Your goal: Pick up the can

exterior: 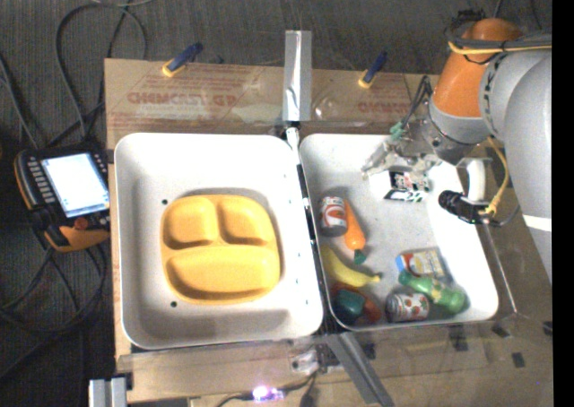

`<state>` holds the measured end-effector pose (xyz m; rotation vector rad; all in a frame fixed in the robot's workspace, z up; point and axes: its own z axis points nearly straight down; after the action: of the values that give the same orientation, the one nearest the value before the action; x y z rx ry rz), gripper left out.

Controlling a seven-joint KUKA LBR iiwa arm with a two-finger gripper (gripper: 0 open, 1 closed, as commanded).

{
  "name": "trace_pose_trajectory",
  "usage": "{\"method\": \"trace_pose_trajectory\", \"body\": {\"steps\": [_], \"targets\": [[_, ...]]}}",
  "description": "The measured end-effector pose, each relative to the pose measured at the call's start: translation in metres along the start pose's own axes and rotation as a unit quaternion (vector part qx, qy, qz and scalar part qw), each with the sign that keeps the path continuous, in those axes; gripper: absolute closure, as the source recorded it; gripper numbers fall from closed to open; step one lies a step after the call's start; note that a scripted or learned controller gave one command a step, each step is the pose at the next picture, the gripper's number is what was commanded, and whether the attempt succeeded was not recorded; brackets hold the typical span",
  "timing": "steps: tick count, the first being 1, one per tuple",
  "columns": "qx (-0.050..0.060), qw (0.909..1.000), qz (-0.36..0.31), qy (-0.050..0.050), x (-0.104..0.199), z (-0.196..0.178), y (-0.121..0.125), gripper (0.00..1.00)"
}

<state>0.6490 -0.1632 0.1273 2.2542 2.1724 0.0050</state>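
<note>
A small red and white can (334, 214) stands in the right bin (466, 244), close to its left wall. A second can (408, 307), silver-ended with a red label, lies on its side near the bin's front edge. My gripper (399, 161) hangs over the far part of the right bin, up and to the right of the red and white can and well apart from both cans. Its fingers (375, 163) are spread open with nothing between them. A small black and white item (404, 186) lies just under the gripper.
An orange carrot (355, 231) leans beside the first can, with a banana (350, 271) in front of it. A green bottle (437, 293), a packet (423, 264) and red and green pieces (350, 305) crowd the front. The left bin (134, 217) holds a yellow divided tray (220, 248).
</note>
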Motion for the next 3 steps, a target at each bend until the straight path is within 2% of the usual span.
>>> {"method": "trace_pose_trajectory", "body": {"steps": [1,2,3], "targets": [[-0.014,0.9999,-0.003,-0.002,-0.022,0.013,-0.013,0.00],[-0.028,0.9993,0.027,-0.003,-0.021,0.015,-0.025,0.00],[-0.027,0.9956,0.089,0.000,-0.032,0.015,-0.042,0.00]]}}
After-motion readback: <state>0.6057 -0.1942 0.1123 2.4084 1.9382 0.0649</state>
